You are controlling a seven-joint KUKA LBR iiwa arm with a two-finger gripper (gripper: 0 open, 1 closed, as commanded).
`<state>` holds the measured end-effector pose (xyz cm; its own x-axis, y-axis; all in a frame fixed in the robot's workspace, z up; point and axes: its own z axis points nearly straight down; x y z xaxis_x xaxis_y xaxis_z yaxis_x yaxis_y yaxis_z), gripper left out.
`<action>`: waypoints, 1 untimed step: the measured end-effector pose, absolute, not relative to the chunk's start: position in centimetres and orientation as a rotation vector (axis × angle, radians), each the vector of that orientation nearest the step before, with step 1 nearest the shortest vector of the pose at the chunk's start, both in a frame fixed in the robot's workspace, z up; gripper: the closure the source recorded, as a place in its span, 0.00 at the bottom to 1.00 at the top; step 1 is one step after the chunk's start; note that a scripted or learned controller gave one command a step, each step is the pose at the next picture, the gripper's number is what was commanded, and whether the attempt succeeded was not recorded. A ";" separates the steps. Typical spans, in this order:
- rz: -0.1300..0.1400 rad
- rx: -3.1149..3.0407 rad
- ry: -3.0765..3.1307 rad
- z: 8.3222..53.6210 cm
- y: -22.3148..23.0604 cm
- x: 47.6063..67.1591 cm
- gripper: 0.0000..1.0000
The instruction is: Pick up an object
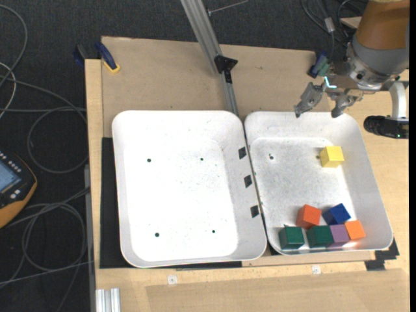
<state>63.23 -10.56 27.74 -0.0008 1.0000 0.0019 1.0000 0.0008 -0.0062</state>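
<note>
The two fingers are spread wide apart with nothing between them, tips pointing down and hanging over the top rim of the right bin, toward the upper right of the frame. So the gripper is open and empty, sitting just above the bin's back edge rather than down among the blocks. Behind the fingers there's the grey wrist with some blue bits and cabling, then the orange band of the arm coming in from the top right corner, tilted so the gripper leans down and left into the picture. Block count, all in the right bin: one yellow block on its own in the upper right part of the bin, the closest one to the gripper but still clearly apart from it. Then a cluster packed together in the lower right corner: two orange blocks, one blue block, two green blocks and one purple block, seven cubes in total. The green and purple ones sit in a row along the bottom wall, touching or just about. The left bin takes up the middle left of the frame, right beside the other one.
</note>
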 end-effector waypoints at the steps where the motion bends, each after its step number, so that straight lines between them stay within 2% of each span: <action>1: 0.000 -2.219 -2.222 28.0 -10.6 63.3 0.00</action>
